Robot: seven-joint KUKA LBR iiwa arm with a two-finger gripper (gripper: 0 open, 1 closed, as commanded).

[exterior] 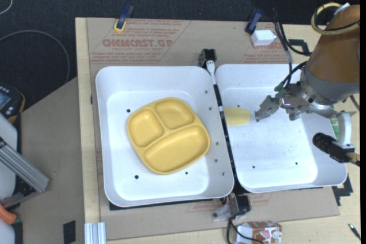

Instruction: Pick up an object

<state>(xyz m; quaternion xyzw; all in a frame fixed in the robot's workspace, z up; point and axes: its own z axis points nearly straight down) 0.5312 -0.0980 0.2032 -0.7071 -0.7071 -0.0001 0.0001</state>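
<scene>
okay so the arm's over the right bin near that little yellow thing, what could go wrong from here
1. The small yellow object lies close to the right bin's left wall, so a finger could strike the wall or be blocked from one side.
2. The gripper sits beside the object rather than around it, so closing now would probably grab nothing or nudge it away.

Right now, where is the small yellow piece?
The yellow piece lies in the right bin, close to its left wall, just left of the tool. The yellow tray sits in the left bin.
</scene>
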